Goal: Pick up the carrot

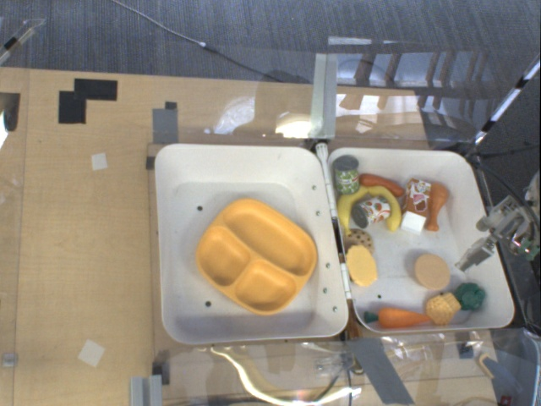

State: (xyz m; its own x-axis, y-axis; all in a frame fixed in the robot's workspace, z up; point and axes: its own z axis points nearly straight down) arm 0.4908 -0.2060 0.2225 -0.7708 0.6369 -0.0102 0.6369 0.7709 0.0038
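Two shallow white plastic bins sat side by side on a pale wooden bench [76,252]. The left bin [182,311] held a large yellow plastic plate with three compartments [256,255]. The right bin [486,193] was crowded with toy food. At its right rim stood the grey two-finger gripper [484,248]; whether it was released or clenched could not be told, and nothing showed in its grasp.

The task's thing, a small orange plastic carrot [403,317], lay flat along the right bin's near wall, at the bottom of the view. Just to its right, touching or nearly so, sat a knobbly yellow toy [443,308], with a dark green leafy piece [470,295] beyond. A tan round disc [432,271] lay just above.

The likely trouble was crowding: the wall on one side and the knobbly toy at the carrot's end could block a finger, or the neighbour could be caught instead. A second, redder carrot-like piece [382,183] at the bin's far end could also be mistaken for the target.
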